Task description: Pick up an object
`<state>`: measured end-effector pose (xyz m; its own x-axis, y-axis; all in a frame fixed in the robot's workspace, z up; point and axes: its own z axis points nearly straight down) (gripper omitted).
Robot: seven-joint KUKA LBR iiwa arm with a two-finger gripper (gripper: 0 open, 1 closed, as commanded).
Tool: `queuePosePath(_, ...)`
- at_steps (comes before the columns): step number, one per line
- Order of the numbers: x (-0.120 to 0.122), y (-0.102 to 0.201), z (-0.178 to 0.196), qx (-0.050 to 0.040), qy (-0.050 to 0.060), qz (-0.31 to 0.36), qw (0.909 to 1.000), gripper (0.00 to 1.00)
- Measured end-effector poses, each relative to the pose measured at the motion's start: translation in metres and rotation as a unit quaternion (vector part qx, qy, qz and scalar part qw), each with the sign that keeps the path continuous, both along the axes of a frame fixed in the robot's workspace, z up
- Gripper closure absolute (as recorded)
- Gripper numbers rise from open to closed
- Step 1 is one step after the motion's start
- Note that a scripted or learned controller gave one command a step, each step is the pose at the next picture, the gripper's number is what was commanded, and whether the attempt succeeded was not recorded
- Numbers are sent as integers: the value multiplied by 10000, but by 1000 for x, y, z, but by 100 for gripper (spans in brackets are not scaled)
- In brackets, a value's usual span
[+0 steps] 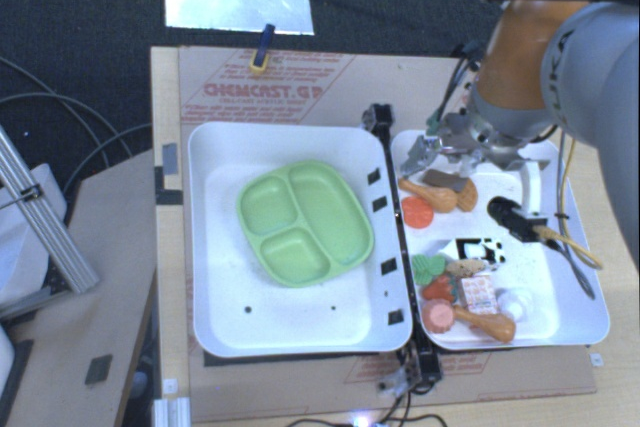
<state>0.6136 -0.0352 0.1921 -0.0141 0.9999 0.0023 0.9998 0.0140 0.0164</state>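
Observation:
My gripper [426, 153] hangs over the far left corner of the right bin [580, 315], on the grey arm with the orange band that comes in from the right. Just below it lie a grey-brown flat piece [447, 179], a tan bread-like piece [440, 194] and an orange round piece [416, 212]. Nothing shows as held in the gripper. Nearer the front of that bin lie a green piece [430, 266], a red piece [437, 290], a white packet with red print [477, 292], a pink disc [437, 316] and a tan drumstick shape [487, 323].
The left bin [215, 315] holds a green divided plate [304, 222]. A black-and-white checkered piece [480, 250] and a small white piece [516, 303] lie in the right bin. A black divider [392, 205] runs between the bins. Cardboard [265, 90] lies under both.

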Motion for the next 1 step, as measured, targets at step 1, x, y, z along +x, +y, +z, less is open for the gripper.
queuePosePath(1, 20, -52, -45, -23, 69, -79, 9999, 0)
